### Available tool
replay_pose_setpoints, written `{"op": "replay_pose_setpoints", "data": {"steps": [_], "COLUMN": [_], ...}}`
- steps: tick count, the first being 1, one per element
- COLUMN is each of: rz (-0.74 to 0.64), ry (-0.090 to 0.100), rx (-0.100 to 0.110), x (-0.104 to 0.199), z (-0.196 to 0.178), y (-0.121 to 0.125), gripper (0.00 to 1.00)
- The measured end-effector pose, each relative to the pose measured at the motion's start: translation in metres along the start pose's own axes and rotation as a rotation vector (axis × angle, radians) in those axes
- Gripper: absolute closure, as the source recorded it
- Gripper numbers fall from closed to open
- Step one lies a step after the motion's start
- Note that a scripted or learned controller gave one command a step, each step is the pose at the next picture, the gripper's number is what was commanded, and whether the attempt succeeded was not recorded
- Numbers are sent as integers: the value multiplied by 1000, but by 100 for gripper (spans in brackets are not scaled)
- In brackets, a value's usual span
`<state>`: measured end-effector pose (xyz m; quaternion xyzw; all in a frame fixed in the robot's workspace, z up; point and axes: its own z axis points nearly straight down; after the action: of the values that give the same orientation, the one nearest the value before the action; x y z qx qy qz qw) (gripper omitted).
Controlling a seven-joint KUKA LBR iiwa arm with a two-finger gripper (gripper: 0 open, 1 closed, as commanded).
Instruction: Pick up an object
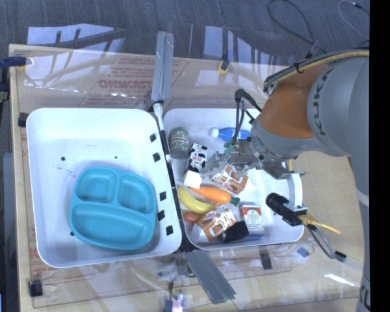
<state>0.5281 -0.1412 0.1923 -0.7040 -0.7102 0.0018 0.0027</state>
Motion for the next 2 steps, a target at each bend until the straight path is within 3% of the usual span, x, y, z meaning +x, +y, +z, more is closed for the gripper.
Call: {"op": "replay_pose_setpoints", "data": {"steps": [1, 2], "rz": [86, 92], "ry": [0, -1], "rx": [-4, 0], "x": [58, -43], "z": [-110, -33], "y": [52, 80], "gripper": [0, 0]}}
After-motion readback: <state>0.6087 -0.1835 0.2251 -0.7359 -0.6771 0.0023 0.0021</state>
